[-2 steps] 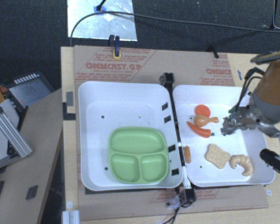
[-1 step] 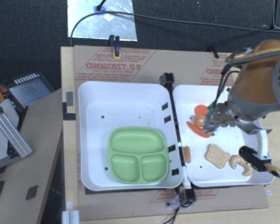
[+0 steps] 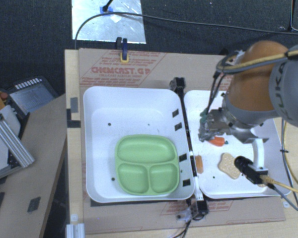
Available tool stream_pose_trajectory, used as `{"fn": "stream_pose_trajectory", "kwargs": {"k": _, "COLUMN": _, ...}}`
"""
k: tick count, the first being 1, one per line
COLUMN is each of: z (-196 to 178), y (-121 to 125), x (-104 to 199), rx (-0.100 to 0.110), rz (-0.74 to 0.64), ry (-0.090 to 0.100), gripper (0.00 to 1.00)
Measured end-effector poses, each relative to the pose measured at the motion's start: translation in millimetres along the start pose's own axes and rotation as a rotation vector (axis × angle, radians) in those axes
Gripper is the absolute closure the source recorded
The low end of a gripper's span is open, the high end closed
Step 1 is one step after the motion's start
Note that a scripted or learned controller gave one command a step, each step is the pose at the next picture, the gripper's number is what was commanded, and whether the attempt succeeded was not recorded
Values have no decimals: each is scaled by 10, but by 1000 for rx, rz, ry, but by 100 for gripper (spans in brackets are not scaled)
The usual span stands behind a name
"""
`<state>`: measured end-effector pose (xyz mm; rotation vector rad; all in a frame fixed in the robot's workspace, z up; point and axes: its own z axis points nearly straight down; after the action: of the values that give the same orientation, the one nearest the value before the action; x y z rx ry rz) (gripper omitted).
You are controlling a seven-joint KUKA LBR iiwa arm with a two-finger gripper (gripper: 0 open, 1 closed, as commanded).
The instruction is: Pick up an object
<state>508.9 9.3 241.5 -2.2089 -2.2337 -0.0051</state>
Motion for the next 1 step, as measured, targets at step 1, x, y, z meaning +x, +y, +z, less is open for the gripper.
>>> {"fn": "stream_pose_trajectory", "kwargs": {"k": 1, "z": 142, "y": 20, "x": 485, "rx": 3, "rz": 2, "ry": 0, "gripper": 100}}
